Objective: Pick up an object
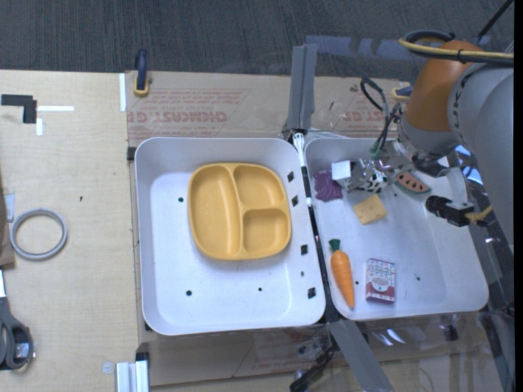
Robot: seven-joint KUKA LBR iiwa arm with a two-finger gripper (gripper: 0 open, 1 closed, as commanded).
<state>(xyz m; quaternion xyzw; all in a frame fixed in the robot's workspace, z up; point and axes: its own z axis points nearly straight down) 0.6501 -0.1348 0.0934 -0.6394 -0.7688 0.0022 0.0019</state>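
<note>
My gripper point(365, 179) is low in the back of the right bin point(441, 260), reaching in under the orange-banded wrist. A small black-and-white spotted object point(376, 180) sits right at its tip; I cannot see whether it is gripped. Close around it lie a white cube point(341, 171), a purple lump point(327, 187), a yellow wedge point(370, 210) and a red watermelon slice point(412, 184). Nearer the front of this bin are an orange carrot point(341, 277) and a small red-and-white box point(381, 281).
The left bin point(163, 276) holds a yellow divided plate point(240, 211). On the wooden bench to the left lie a grey ring point(36, 233) and scissors point(15, 341). The raised divider between the bins point(309, 219) runs just left of the purple lump.
</note>
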